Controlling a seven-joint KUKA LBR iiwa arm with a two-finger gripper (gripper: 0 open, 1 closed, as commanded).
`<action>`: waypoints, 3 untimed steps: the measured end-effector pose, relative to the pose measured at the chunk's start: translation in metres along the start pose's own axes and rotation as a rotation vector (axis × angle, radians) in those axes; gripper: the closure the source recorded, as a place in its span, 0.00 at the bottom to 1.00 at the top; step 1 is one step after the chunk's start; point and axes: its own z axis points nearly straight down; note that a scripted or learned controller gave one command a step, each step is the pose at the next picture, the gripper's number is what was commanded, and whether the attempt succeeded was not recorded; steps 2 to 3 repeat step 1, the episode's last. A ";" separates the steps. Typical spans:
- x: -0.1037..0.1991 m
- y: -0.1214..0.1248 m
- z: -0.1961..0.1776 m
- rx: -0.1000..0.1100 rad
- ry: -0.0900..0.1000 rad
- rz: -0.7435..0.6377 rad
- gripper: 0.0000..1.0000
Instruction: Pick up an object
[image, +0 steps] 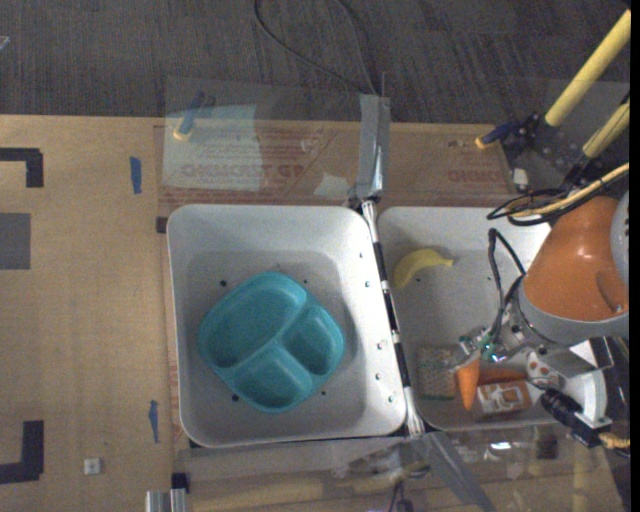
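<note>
In the right bin (440, 225), a yellow banana (420, 265) lies near the back left. Near the front edge lie a small greenish square pad (435, 370), an orange carrot (467, 387) and an orange-and-white carton (503, 395). My gripper (483, 347) hangs low over the front of this bin, just above the carrot's upper end and right of the pad. The orange-banded wrist (580, 270) covers the bin's right side. No object shows lifted off the bin floor.
The left bin (190, 240) holds a teal divided plate (270, 340). A metal divider (385, 310) separates the two bins. Cables (500, 260) loop beside the wrist. Yellow rods (590, 65) and a clamp stand at the back right.
</note>
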 end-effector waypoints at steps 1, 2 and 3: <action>0.019 0.022 -0.071 0.008 0.000 0.001 1.00; 0.019 0.022 -0.071 0.008 0.000 0.001 1.00; 0.019 0.022 -0.071 0.008 0.000 0.001 1.00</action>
